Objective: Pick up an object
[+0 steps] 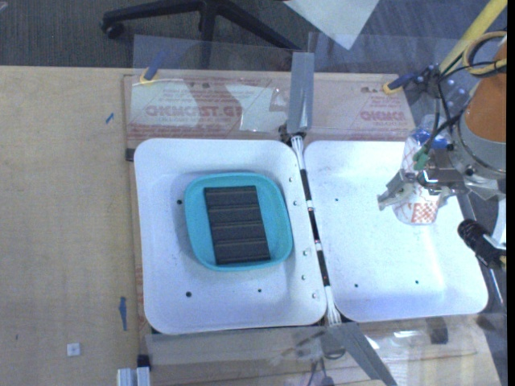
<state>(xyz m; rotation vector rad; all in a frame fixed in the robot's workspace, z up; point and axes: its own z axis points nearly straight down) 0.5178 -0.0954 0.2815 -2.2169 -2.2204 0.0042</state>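
Observation:
A crumpled clear packet with a red-and-white print sits at the right side of the right bin. My gripper is directly over it, reaching in from the right, and its grey body overlaps the packet's top. Whether the packet is held or only lies beneath the gripper is unclear. A blue-and-white piece shows just above the gripper, against the bin's far right part. In the left bin lies a teal dish with a dark grey ridged block in it.
The arm's orange band and its cables hang over the right bin's far right corner. A grey divider runs between the bins. A black knob juts at the right rim. Bare wooden bench lies left.

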